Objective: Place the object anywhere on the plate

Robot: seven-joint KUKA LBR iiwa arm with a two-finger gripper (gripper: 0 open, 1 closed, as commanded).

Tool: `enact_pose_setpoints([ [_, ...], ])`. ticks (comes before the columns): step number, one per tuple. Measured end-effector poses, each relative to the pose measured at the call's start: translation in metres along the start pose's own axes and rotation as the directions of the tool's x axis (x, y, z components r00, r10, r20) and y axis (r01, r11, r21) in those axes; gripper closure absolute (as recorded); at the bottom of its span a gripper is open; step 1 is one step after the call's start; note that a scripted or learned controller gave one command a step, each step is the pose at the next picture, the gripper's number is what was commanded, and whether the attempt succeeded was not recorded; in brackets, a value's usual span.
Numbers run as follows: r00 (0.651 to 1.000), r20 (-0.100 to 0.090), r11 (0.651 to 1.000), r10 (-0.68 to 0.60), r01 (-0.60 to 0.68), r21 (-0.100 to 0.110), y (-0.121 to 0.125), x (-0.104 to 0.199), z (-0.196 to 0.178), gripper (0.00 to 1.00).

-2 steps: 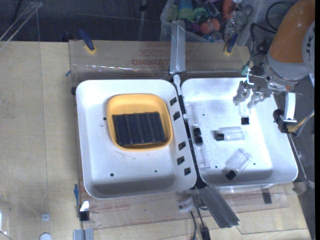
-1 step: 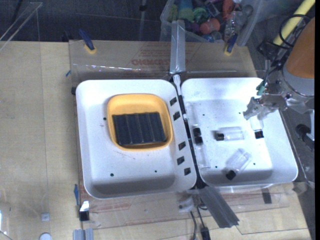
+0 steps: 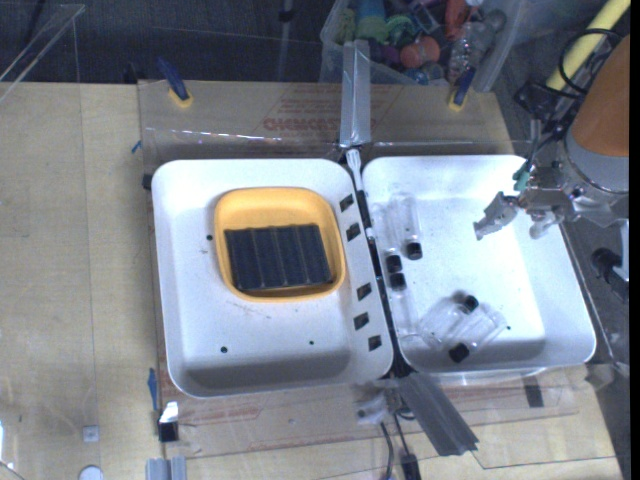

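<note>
A yellow square plate (image 3: 228, 215) lies in the left white bin (image 3: 180, 298). A black ribbed rectangular object (image 3: 278, 256) rests flat on the plate and covers most of its middle. My gripper (image 3: 516, 222) hangs over the right side of the right bin (image 3: 560, 298), far from the plate. It is open, its two grey fingers spread apart with nothing between them.
Several clear plastic pieces with black caps lie in the right bin, one group (image 3: 403, 230) near the divider and another (image 3: 462, 325) toward the front. A raised divider (image 3: 372, 288) with black clips separates the bins. A tub of colourful items (image 3: 420, 13) stands behind.
</note>
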State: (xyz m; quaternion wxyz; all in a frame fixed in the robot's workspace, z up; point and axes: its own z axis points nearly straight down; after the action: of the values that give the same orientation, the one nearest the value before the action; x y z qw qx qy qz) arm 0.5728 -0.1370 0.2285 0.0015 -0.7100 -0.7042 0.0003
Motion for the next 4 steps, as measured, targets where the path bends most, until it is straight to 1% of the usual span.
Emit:
enact_pose_setpoints([
  [1, 0.972, 0.004, 0.972, -0.233, 0.233, -0.005, 0.017, -0.055, -0.060, 0.00],
  [2, 0.861, 0.008, 0.861, -0.509, 0.509, -0.006, 0.015, -0.087, -0.069, 0.00],
  [3, 0.592, 0.005, 0.592, -0.806, 0.806, -0.002, 0.000, -0.087, -0.029, 0.00],
  [4, 0.491, 0.010, 0.491, -0.871, 0.871, -0.002, -0.026, -0.087, -0.116, 0.00],
])
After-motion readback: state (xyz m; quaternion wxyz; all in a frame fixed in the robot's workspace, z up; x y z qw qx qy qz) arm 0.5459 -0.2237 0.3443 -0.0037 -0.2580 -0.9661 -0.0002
